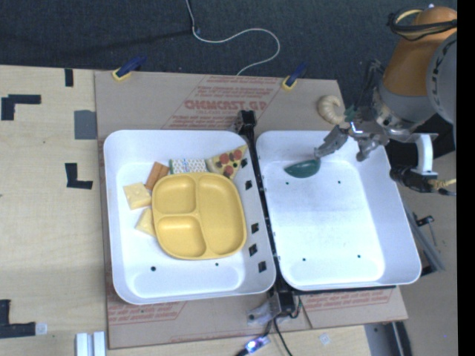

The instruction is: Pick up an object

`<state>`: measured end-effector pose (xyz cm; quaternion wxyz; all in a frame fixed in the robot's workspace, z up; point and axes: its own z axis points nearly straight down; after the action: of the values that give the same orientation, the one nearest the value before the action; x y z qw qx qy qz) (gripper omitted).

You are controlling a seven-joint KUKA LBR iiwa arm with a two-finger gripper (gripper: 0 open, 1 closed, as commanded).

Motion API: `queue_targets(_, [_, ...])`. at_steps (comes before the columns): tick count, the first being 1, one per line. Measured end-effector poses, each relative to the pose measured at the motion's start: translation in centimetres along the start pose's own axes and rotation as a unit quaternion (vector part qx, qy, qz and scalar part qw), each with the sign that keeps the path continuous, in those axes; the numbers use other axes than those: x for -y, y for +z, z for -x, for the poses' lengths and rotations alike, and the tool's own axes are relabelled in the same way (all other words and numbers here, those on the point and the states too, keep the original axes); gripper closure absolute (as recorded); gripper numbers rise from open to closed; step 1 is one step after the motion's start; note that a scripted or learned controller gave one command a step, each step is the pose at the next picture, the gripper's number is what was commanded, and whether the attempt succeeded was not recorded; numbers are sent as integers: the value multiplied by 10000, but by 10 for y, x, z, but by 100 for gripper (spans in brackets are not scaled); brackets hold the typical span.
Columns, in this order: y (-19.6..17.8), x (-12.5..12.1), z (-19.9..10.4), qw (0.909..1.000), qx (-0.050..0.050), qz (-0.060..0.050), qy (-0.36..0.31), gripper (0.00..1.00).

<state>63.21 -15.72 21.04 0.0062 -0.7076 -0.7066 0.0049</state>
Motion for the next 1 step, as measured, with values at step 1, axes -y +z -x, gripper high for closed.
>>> queue_targets(1, [-9, -3, 0, 10000, 11, 70, -13, 0])
